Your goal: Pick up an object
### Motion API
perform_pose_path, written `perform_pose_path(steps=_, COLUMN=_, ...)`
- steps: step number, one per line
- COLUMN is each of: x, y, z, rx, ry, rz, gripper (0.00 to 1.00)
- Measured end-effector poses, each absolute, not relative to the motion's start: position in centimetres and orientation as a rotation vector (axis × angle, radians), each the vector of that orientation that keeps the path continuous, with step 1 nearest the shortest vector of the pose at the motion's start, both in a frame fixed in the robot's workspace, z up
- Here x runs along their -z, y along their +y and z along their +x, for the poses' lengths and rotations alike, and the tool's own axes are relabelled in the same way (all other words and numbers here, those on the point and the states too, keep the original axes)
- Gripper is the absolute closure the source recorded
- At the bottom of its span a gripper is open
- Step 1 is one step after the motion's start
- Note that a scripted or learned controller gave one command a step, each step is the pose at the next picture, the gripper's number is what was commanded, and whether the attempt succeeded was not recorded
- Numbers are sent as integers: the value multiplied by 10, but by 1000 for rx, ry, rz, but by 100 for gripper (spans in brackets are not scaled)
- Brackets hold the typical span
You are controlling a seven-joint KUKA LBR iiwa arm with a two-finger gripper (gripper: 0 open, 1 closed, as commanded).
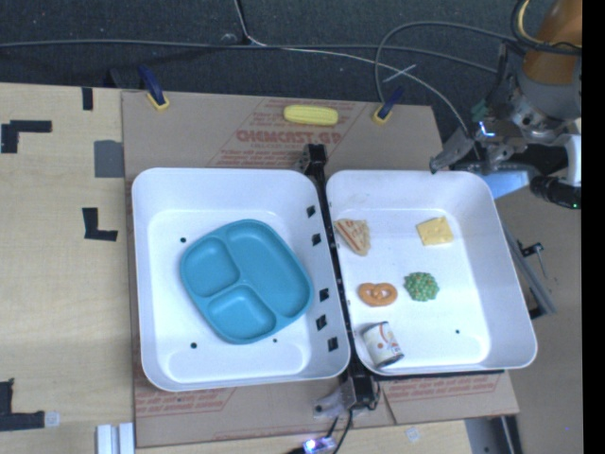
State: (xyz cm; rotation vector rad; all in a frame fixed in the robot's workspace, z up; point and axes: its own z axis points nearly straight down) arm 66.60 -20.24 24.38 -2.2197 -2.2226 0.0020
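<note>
2 white bins sit side by side. Left bin (151,253) holds a blue tray (246,279). Right bin (492,282) holds a sandwich (354,235), cheese (435,231), pretzel (378,294), broccoli (422,287) and a can (383,343). Gripper (473,149) hovers past the right bin's far corner, holding nothing; its opening is unclear. A corn cob (310,114) lies on the counter (57,282).

A pale wooden desk (57,282) carries a brown cardboard sheet (255,130) held by blue clamps (151,88). Dark carpet (142,17) crossed by cables (312,50) lies behind, left of the end effector (463,154).
</note>
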Motion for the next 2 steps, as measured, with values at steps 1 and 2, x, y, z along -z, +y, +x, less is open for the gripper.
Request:
perform_pose_path(steps=1, x=-182, y=-195, z=666, rx=-6, ry=-2221, rz=-2217, gripper=0)
perform_pose_path(steps=2, x=-138, y=-191, z=662, rx=-6, ry=-2222, rz=-2217, gripper=0)
